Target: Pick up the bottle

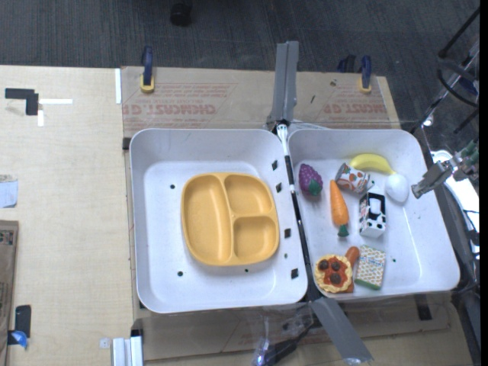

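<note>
Milk bottle, cow-patterned, right bin centre: likely light, rigid, slick plastic; grip across its narrow sides. Pincer at right edge, state unclear.

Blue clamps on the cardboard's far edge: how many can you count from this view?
3. One blue clamp sits left, above the white bin holding the yellow divided plate. Two more, and, sit close together at right. Others may be hidden.
</note>
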Robot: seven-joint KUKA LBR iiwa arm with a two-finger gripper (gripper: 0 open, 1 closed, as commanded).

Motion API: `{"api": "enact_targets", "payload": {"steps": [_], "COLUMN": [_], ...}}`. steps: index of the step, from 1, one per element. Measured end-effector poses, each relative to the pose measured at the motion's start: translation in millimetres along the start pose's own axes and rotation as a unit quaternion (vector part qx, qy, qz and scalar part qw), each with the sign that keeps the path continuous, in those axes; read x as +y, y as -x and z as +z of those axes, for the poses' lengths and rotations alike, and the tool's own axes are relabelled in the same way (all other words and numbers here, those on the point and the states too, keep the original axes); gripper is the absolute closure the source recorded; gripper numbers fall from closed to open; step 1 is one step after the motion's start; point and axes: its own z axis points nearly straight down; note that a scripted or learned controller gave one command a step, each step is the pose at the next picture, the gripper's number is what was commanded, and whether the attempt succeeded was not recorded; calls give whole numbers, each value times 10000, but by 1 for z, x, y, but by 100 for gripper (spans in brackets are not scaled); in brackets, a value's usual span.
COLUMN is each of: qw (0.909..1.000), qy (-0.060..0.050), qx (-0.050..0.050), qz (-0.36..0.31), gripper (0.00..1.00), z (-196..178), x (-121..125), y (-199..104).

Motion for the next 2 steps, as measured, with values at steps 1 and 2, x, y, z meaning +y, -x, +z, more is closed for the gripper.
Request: {"api": "enact_targets", "payload": {"steps": [1, 2], "qw": [9873, 9873], "qy": [5, 7], "qx": [4, 2], "qz": [-1588, -1590], "gripper": [0, 0], "z": [40, 40], "x": [-33, -33], "y": [49, 49]}}
